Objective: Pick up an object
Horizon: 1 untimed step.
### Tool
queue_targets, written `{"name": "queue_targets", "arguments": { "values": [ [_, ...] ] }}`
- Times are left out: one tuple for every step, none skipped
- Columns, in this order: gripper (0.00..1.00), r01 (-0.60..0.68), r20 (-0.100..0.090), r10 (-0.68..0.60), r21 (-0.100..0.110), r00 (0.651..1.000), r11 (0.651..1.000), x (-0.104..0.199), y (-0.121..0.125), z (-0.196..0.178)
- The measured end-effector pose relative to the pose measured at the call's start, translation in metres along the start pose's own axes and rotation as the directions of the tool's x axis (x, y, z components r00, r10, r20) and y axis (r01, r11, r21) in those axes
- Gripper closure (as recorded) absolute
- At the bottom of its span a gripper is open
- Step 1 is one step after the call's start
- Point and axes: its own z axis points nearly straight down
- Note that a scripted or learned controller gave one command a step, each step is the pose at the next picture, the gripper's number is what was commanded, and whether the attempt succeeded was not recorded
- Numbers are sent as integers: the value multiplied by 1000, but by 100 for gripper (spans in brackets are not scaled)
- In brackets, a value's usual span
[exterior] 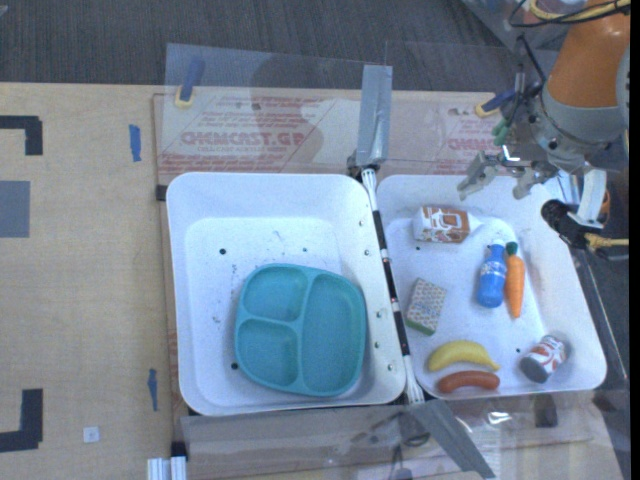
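Claw (503, 175) hanging over the far rim of the right bin (592, 340), fingers spread apart, nothing between them. Just below it in that bin: a small carton (442, 224). Further in: blue bottle (492, 274) beside carrot (515, 282), patterned packet (426, 305), banana (463, 353) touching sausage (468, 381), can (544, 357). In the left bin (195, 208): a teal tray (300, 330). Both bins on the tabletop (80, 298).
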Motion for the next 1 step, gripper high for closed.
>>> {"name": "queue_targets", "arguments": {
  "values": [
    [0, 103, 0, -103, -1, 995, 995, -63, -56, 67]
  ]
}}
